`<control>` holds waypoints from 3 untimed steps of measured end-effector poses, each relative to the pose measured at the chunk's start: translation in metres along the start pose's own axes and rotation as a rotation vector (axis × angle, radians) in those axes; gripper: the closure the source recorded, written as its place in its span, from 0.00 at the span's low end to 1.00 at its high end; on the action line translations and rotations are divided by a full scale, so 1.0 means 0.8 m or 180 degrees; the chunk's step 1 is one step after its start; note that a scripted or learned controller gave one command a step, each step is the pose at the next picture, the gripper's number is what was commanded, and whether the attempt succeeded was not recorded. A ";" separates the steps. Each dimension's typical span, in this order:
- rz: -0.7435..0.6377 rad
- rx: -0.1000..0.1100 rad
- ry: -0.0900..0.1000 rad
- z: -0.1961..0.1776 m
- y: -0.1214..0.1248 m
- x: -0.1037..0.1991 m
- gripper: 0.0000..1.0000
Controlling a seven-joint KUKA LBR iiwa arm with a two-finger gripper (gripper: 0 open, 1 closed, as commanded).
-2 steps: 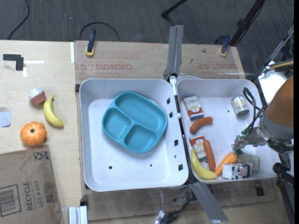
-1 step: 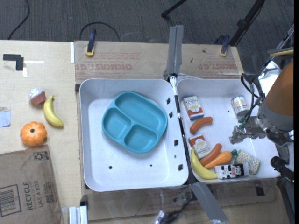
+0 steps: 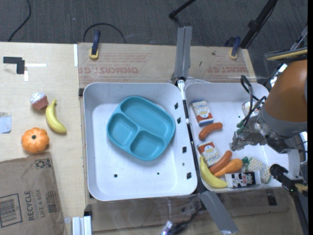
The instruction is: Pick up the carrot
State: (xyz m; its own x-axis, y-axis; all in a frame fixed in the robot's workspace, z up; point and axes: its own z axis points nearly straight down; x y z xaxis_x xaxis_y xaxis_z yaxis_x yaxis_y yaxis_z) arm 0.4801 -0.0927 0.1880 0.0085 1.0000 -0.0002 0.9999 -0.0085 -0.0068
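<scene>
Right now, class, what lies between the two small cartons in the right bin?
In the camera view, one sausage lies between the upper carton and the lower carton.

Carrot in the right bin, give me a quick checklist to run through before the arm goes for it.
1. Carrot in view, in the right bin: ok.
2. Gripper over that bin, above and right of the carrot: ok.
3. Gripper lined up over the carrot: not ok, offset.
4. Room around the carrot: not ok; a sausage lies along its upper side and a banana is close on its left.
5. Carrot free of the gripper: ok, nothing is held.
6. Gripper opening: cannot tell.
</scene>
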 end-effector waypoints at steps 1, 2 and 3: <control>0.0883 0.0000 -0.0003 0.000 -0.003 0.064 1.00; 0.0812 0.0002 -0.0006 0.000 -0.003 0.111 1.00; 0.1832 0.0003 -0.0010 0.000 0.010 0.123 1.00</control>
State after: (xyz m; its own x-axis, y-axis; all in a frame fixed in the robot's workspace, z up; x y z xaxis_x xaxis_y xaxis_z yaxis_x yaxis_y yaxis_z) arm 0.4887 0.0052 0.1878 0.5514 0.8342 -0.0072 0.8342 -0.5514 -0.0056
